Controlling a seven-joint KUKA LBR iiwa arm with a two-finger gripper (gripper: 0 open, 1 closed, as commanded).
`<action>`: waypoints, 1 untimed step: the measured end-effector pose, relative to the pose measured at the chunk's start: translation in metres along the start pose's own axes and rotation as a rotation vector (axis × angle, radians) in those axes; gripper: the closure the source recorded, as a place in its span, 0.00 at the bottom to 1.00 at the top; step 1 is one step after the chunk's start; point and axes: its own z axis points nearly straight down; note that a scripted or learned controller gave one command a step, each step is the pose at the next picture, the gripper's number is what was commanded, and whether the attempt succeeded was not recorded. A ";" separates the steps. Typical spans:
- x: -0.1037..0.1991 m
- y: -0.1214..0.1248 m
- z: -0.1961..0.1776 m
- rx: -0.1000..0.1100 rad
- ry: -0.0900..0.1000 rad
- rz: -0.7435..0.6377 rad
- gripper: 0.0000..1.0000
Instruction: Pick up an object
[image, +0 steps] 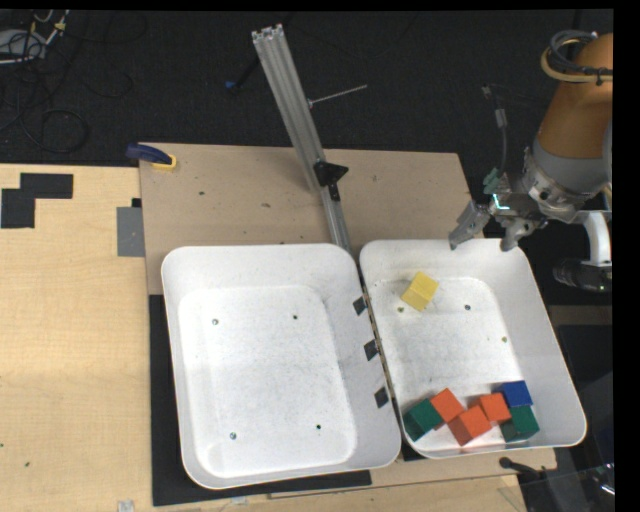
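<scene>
Right now the gripper (489, 228) hangs over the far rim of the right bin (560, 340), fingers (463, 231) spread with nothing between them. Just ahead of the fingertips lies the yellow block (420, 291), alone and tilted. Well beyond it the orange, green and blue blocks (478, 413) crowd together; closing there risks a jammed or glancing grip.

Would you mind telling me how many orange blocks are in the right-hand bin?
3, clustered at the near edge of the right bin: one beside a green block, one in front, one beside the blue block. Others may be hidden.
</scene>
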 end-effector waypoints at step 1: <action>0.000 0.001 -0.003 -0.004 -0.002 -0.003 0.00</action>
